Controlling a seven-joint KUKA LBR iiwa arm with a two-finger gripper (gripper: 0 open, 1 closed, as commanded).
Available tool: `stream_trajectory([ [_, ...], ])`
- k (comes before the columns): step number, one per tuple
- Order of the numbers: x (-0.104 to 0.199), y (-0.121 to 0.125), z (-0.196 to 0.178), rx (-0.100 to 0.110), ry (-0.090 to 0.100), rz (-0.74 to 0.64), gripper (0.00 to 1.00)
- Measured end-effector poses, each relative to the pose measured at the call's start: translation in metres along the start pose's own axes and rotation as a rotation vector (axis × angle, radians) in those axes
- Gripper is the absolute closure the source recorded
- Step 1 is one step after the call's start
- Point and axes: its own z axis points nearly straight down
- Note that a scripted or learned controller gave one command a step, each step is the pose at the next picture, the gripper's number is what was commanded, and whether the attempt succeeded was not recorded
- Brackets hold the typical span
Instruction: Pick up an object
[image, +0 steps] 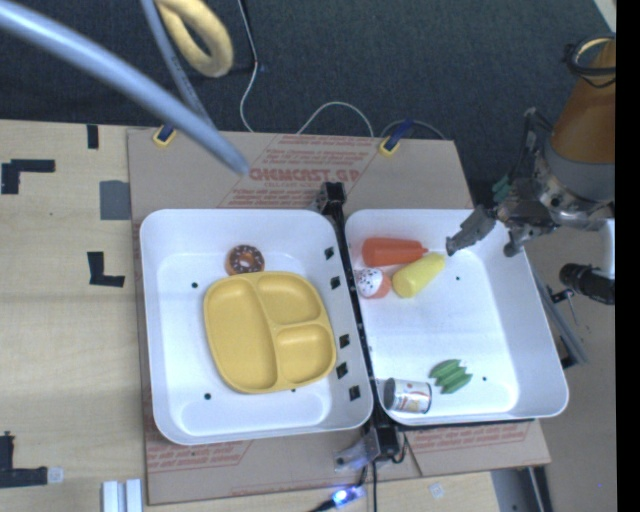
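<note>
The right bin (530, 330) holds an orange carrot (392, 250), a yellow bottle-shaped piece (418, 275) and a small white-and-red ball (369, 283) near its back left. A green pod (450, 376) and a small silver can (408, 397) lie near the front edge. My gripper (484, 246) hangs over the bin's back right corner, just right of the yellow piece. Its fingers are spread and open, with nothing between them.
The left bin (160, 300) holds a yellow divided plate (268, 330) and a brown doughnut (244, 260). A black divider (345, 300) runs between the bins. A grey pole (130, 75) crosses the top left above the bench.
</note>
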Motion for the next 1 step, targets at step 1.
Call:
stream_trajectory([
  [1, 0.0004, 0.0019, -0.0062, -0.011, -0.002, -0.003, 0.00],
])
